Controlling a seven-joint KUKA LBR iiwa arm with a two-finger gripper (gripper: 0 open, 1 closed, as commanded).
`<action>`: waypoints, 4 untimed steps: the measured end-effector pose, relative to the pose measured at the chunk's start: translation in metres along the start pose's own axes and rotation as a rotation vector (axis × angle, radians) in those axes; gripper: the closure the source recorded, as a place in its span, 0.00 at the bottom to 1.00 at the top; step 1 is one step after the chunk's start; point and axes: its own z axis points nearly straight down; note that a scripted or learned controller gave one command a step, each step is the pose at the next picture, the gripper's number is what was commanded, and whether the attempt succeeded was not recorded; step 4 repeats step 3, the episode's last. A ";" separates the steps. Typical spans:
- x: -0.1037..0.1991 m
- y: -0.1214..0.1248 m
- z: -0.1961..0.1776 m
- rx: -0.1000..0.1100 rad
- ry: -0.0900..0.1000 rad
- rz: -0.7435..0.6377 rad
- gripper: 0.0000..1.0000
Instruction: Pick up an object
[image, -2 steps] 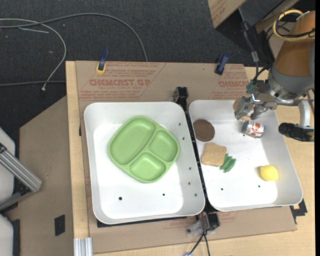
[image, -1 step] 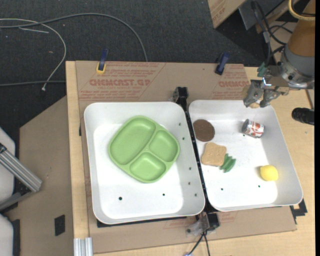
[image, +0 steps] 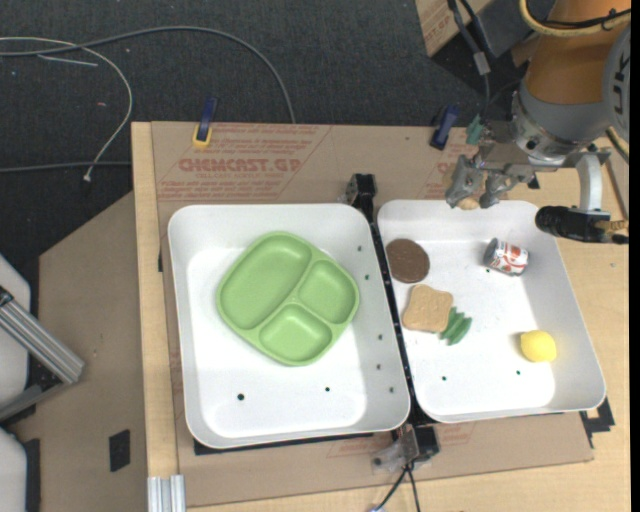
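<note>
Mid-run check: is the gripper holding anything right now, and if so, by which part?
Probably a small tan object, pinched at its top by the gripper above the right bin's far rim. The view is too small to be certain.

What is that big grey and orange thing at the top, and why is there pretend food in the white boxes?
That is a robot arm, reaching in from the right. One camera looks down on the bench from above. The arm ends in a gripper, its hand, hovering over the far edge of the right bin. A small tan thing shows at its tips; I cannot tell whether it is held. That bin holds a brown disc, a toast slice, a green pod, a small can and a yellow lemon. The left bin holds a green divided plate. The robot practises picking things up.
</note>
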 end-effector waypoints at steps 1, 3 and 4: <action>0.051 0.016 0.016 0.002 0.000 0.000 1.00; 0.162 0.028 0.023 0.002 0.001 0.001 1.00; 0.162 0.028 0.023 0.002 0.001 0.001 1.00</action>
